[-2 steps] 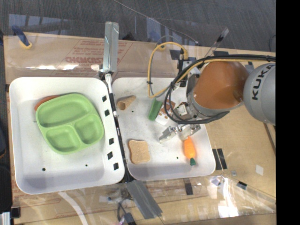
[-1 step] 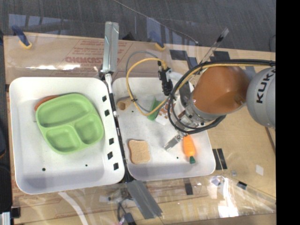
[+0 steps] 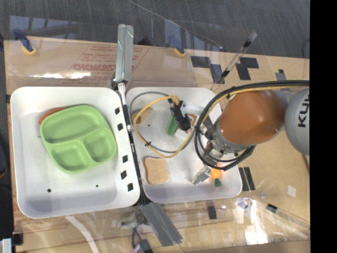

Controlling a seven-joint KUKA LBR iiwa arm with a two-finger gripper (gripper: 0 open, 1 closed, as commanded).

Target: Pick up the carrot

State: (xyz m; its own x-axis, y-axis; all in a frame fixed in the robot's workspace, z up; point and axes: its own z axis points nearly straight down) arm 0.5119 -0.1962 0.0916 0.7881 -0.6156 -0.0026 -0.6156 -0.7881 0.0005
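One small orange toy carrot (image 3: 216,174) with a green tip lies in the right white bin's (image 3: 179,191) near corner, beside my tool (image 3: 206,174), whose state I cannot tell; probably light, stiff, slippery plastic, best pinched mid-body.

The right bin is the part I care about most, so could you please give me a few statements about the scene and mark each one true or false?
1. The green divided plate lies in the left bin. True.
2. The slice of bread lies in the left bin. False: it lies in the right bin.
3. The carrot sits near the right bin's front right corner, at the end effector. True.
4. The plate carries the carrot. False: its compartments hold nothing.
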